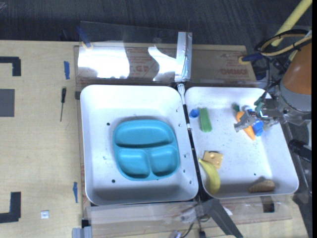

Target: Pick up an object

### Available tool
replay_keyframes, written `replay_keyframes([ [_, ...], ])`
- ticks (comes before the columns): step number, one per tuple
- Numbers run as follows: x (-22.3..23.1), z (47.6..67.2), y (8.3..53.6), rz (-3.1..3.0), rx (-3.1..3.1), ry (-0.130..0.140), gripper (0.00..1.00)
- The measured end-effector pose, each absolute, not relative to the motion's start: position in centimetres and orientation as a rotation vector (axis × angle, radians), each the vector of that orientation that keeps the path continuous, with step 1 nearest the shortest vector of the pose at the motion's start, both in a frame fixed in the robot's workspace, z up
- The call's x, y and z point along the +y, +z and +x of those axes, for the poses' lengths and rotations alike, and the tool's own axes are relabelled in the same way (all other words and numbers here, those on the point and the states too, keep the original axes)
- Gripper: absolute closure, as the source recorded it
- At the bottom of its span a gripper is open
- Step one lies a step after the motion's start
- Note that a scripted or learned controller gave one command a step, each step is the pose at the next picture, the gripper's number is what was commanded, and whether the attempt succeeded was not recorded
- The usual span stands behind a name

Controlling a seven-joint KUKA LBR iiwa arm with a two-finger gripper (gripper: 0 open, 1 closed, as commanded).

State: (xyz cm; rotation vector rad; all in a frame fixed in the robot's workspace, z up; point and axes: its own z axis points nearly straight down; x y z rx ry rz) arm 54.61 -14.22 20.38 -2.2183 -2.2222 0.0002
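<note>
Arm (298, 81): reaching in from the right edge, its orange band sitting above the grey wrist, ending over the upper right part of the right bin.
Gripper (246, 124): hanging low over the right bin's floor; whether it is spread or pressed together is impossible to tell, as the metal tip is blurring into the small things under it.
Orange piece (241, 116): lying right at the gripper's tip, on its upper left side, seemingly touching it; whether it is being pinched cannot be told.
Blue piece (257, 129): sitting just below and right of the tip, against another bit of orange.
Green block (205, 120): lying to the left of the gripper, well apart from it, standing lengthwise near the bin's left wall.
Blue cap (194, 113): resting just beyond the green block, farther left from the gripper.
Banana (212, 176): lying below and left of the gripper, well apart, curving along the left wall.
Yellow wedge (213, 158): sitting just above the banana, touching it.
Brown lump (262, 186): lying well below the gripper, near the bin's bottom edge.
Right bin (282, 152): holding all these things.
Left bin (94, 133): lying far to the gripper's left, holding a blue divided plate (146, 148).
</note>
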Motion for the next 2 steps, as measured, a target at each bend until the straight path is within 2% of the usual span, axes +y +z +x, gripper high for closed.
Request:
replay_keyframes([
  [1, -15.1, 56.6, 9.5, -2.366, -2.052, 0.011, 0.0],
  [2, -18.4, 58.8, 8.6, -2.674, -1.652, -0.003, 0.0],
])
